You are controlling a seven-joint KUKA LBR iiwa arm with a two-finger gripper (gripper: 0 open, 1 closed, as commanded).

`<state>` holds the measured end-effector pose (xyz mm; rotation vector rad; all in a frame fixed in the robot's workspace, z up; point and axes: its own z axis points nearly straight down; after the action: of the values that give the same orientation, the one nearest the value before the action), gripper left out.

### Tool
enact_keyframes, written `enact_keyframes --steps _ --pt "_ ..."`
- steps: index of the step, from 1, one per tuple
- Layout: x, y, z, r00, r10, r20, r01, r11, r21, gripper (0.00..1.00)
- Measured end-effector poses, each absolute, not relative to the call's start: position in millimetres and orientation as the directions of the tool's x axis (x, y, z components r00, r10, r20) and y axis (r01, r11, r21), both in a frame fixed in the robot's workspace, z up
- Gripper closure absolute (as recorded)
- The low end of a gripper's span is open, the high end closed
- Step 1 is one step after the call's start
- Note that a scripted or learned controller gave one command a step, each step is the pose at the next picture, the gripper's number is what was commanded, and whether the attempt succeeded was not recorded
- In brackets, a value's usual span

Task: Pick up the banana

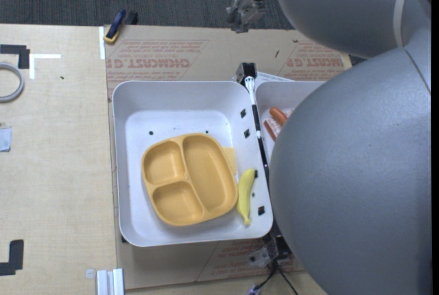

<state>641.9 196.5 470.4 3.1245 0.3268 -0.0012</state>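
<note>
Yellow banana [245, 196] — small, gently curved, beside divided plate [189, 179] (left bin [130, 149]), tool [245, 9] state unclear

The shallow white plastic bin [130, 149] on the left looks smooth with a slight sheen, and the yellow three-compartment plastic plate [188, 179] in it is matt. Beneath lies flat brown printed cardboard [171, 57], dull, on a pale wood-look counter [55, 149]; the big grey arm casing [357, 191] is smooth and softly glossy.

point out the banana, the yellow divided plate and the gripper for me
banana [245, 196], camera view, middle of its body.
yellow divided plate [190, 179], camera view, central ridge.
gripper [241, 20], camera view, its lower tip.
</note>
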Motion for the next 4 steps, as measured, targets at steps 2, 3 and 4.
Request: enact_keyframes --steps 2,3,4 --pt "647.0 190.3 448.3 0.978 0.208 0.000 0.208 -0.978 0.001 1.00" --pt "649.9 180.9 404.5 0.980 0.198 -0.002 0.198 -0.980 0.000 1.00" --pt "608.9 105.9 427.6 0.960 0.281 -0.002 0.281 -0.960 0.001 1.00"
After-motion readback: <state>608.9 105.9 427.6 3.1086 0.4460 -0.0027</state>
